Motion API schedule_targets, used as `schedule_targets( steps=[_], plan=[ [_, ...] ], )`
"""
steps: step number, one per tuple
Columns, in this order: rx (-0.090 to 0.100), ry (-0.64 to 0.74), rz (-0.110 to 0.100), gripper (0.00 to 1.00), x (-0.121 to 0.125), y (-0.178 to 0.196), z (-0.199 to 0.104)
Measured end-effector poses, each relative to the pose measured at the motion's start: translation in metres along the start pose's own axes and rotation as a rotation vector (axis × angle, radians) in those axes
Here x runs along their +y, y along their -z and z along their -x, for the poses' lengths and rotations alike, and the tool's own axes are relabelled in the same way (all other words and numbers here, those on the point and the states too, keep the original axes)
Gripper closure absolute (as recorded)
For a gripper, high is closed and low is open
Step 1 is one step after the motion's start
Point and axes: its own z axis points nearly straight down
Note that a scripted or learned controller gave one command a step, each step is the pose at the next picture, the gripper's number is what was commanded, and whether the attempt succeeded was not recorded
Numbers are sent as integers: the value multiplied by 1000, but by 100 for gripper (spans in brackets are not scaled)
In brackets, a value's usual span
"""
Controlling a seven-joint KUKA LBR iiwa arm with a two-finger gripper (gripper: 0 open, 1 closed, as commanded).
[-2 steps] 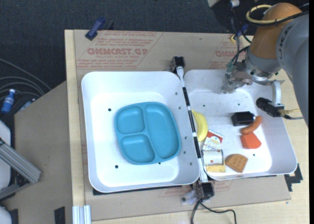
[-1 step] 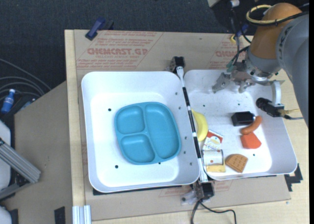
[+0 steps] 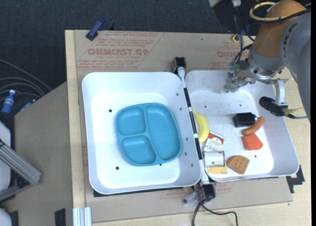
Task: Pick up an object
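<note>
My grey arm with its orange band reaches in from the right, my gripper [image 3: 233, 82] poised low over the far edge of the right-hand shallow white bin [image 3: 281, 141]; I cannot tell how it is set. Nearest lie a tan waffle-shaped piece [image 3: 238, 163], an orange wedge [image 3: 252, 142], a reddish sausage [image 3: 253, 126] and a small black block [image 3: 244, 119].

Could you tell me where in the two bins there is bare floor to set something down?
Left bin: bare strips all round the blue divided plate. Right bin: open floor between the gripper and the black block. Crowded near the front, with the banana, waffle and orange pieces.
</note>
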Motion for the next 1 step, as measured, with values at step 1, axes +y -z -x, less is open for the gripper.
schedule_targets(
  steps=[1],
  plan=[
    [0,0,0,0,0,0,0]
  ],
)
